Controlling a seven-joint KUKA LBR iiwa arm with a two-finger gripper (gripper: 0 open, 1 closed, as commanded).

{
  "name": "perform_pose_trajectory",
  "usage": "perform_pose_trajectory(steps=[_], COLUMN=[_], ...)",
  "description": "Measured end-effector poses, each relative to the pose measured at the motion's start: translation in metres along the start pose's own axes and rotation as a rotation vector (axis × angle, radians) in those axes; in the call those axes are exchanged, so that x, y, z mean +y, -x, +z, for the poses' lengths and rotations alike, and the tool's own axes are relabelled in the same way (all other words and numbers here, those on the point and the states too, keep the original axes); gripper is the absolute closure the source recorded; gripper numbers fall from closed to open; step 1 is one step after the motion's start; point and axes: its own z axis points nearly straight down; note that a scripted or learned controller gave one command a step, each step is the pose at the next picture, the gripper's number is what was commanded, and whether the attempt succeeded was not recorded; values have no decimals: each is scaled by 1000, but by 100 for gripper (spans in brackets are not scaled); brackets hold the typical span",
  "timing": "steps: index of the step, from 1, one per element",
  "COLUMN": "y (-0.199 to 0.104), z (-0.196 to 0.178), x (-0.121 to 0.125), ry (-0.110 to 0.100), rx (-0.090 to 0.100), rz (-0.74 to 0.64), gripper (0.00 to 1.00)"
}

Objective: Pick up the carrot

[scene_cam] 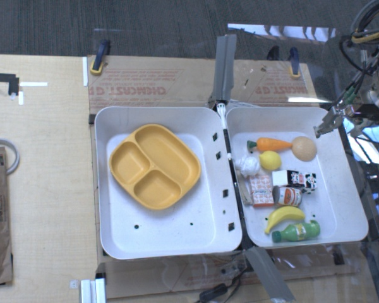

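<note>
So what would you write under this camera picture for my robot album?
The carrot lies untouched among toy foods in the right bin, while the yellow plate sits in the left bin.

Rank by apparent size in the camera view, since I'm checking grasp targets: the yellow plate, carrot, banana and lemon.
1. yellow plate
2. carrot and banana, which look too alike to rank
3. lemon

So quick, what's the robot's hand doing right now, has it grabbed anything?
Hand: cannot be told if open or closed; it sits above the right bin's edge, apart from the orange carrot.
</note>
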Motion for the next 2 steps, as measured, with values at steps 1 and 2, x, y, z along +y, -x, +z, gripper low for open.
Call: perform_pose_trajectory(steps=[1,2], y=[-43,-62], z=[96,175], x=[22,65], ry=[1,3], rx=[0,-1], rz=[-234,-390], gripper=[0,0])
